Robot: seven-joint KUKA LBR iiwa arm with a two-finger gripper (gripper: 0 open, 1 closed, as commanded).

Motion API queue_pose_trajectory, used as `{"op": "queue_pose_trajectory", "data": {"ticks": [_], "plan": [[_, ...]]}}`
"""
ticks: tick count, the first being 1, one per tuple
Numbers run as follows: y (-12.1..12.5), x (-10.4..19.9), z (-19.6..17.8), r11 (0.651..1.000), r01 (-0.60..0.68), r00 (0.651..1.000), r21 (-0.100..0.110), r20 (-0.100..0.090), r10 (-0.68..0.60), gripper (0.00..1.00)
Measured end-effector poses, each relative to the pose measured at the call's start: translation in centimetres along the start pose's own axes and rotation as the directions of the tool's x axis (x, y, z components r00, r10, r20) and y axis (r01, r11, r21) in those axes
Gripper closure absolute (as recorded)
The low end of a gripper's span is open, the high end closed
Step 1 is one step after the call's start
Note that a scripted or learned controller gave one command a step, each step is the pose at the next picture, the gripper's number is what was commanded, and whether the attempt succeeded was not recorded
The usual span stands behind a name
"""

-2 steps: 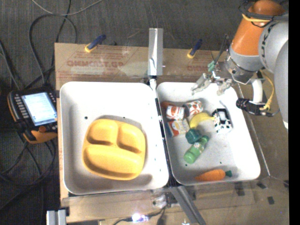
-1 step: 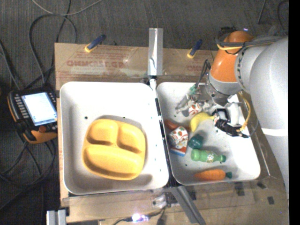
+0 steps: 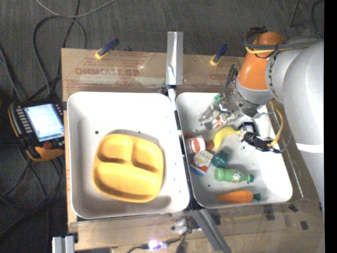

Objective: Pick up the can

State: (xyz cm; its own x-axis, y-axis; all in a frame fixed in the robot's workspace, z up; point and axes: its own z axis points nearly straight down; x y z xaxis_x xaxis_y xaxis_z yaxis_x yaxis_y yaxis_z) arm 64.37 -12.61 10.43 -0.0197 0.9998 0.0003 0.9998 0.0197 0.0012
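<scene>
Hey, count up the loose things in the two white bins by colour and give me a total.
Yellow: 2, divided tray, banana
Red and white: 2, can, small carton
Green: 2, bottle, teal piece
Orange: 1, carrot
Total: 7

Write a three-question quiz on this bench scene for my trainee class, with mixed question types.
1. True or false: the yellow plastic divided tray lies in the left white bin.
2. Which lies nearest the right white bin's front wall? A) orange plastic carrot B) yellow plastic banana C) green plastic bottle
3. Fill in: the small red-and-white can lies near the bin's ____ wall.

Key: 1 true; 2 A; 3 left.
</scene>
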Motion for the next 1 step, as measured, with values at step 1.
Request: {"op": "queue_pose_trajectory", "data": {"ticks": [1], "plan": [[0.34, 5.29, -12.2, 0.994, -0.105, 0.994, 0.003, 0.003, 0.105, 1.0]]}}
